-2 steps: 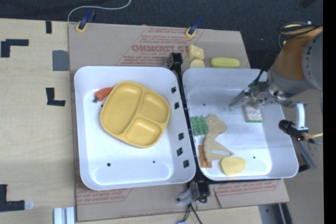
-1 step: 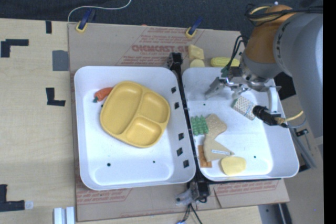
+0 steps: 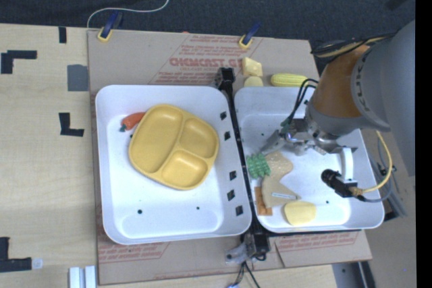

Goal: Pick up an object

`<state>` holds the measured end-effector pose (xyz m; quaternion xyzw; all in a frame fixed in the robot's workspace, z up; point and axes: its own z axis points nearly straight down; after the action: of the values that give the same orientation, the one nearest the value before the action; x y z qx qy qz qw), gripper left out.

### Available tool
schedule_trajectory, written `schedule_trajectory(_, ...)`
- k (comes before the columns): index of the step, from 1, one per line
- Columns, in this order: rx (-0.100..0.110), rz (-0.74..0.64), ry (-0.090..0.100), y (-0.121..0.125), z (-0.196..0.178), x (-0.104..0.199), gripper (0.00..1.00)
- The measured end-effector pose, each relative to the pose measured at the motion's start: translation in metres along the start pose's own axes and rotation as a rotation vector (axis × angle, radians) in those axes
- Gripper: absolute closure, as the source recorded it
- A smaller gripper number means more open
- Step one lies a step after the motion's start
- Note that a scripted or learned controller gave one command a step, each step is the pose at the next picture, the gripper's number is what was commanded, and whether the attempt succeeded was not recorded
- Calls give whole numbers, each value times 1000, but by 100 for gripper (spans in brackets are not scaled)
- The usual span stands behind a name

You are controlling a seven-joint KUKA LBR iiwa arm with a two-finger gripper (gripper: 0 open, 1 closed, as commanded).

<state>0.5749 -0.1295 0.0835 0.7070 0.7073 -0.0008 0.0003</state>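
My gripper [image 3: 282, 139] hangs low inside the right bin [image 3: 364, 212], near its middle left. Just below and left of it lies a green leafy toy [image 3: 257, 164], with a beige flat piece [image 3: 279, 163] beside it. Further toward the front edge are a tan wedge [image 3: 274, 193], a yellow rounded piece [image 3: 299, 212] and a thin orange stick [image 3: 259, 201]. I see nothing between the gripper and these objects that shows contact.
The left bin [image 3: 115, 212] holds a yellow divided plate [image 3: 174, 146] with an orange carrot-like toy [image 3: 132, 121] at its upper left. Behind the right bin, on the cardboard, lie a yellow block [image 3: 252, 67], a pale lump [image 3: 253, 82] and a corn cob [image 3: 288, 80]. The arm's orange band [image 3: 335, 88] looms over the right bin's back.
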Motion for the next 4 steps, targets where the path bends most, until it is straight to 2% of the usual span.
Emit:
schedule_trajectory(1,-5,2,-3,-39,-3,7,0)
schedule_trajectory(2,-2,-1,3,-1,-2,-20,0)
schedule_trajectory(3,-3,-1,0,-59,-2,26,0)
schedule_trajectory(4,-5,-3,0,11,-2,33,0)
